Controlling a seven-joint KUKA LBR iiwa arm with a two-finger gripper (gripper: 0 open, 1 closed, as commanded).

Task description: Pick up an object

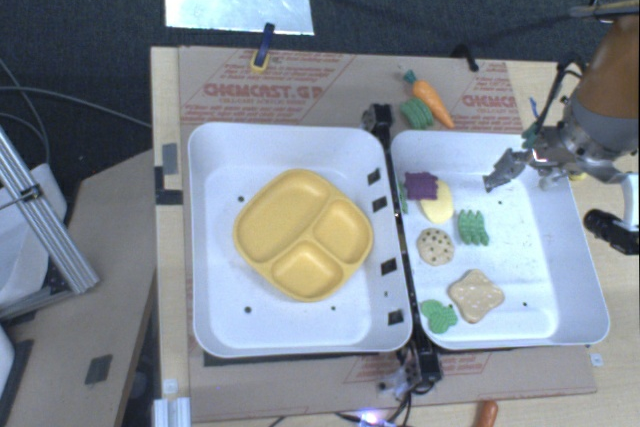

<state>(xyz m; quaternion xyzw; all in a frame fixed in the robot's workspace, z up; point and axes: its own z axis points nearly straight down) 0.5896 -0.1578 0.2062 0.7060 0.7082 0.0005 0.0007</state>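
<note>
Nearest the lens, at the bottom of the right bin, a green leafy toy and a tan toast-shaped piece are lying flat just beside each other. Further up the same bin a speckled cookie, a ridged green piece, a pale yellow piece and a purple piece are sitting in a loose cluster toward the bin's left wall; yellow and purple are touching or overlapping.

Left bin is holding a yellow divided plate. A toy carrot is lying outside the bins on the board behind them.

Gripper is reaching in from the right and hanging over the upper part of the right bin, right of the purple piece and apart from every object. No object is showing between its fingers; how far apart they stand cannot be told at this angle and size.

Judgement on handling: all candidates look like small play-food pieces, probably light, rigid plastic or rubber, not fragile. Smooth faces may slip; low, flat shapes like the toast and cookie are leaving little edge to pinch. Ridged green piece is looking the best bet: it stands free of its neighbours, and its ridges should give grip if taken across the narrow width. Yellow and purple pair is risking a double contact.
</note>
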